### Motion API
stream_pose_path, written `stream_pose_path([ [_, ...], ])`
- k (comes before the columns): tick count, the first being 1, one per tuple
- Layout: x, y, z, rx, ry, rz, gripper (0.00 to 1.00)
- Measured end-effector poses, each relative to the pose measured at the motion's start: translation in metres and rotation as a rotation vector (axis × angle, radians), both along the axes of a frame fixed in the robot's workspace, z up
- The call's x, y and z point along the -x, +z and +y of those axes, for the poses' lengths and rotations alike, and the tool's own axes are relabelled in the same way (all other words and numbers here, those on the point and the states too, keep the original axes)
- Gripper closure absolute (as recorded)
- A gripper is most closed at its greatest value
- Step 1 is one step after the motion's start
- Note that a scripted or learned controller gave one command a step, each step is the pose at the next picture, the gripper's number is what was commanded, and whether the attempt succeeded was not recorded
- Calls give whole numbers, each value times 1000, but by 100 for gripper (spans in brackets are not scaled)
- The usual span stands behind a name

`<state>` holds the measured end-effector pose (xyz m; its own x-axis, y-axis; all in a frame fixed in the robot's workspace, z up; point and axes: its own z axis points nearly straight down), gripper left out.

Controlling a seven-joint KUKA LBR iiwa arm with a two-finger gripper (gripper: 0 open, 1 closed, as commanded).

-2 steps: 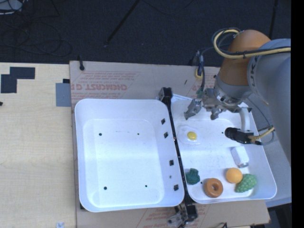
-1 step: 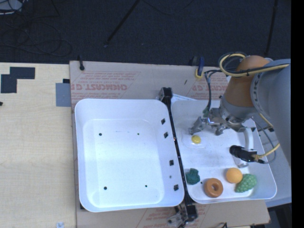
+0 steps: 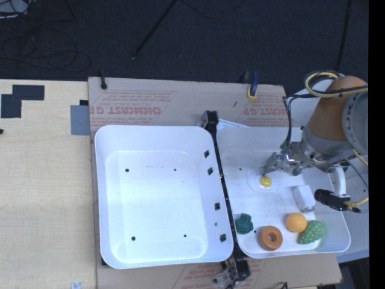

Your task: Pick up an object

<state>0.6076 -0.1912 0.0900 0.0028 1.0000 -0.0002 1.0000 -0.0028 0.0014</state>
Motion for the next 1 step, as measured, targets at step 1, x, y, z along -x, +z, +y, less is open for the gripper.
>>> stream_pose_path([
  [1,-11,-2,-22,1,3,1,0],
])
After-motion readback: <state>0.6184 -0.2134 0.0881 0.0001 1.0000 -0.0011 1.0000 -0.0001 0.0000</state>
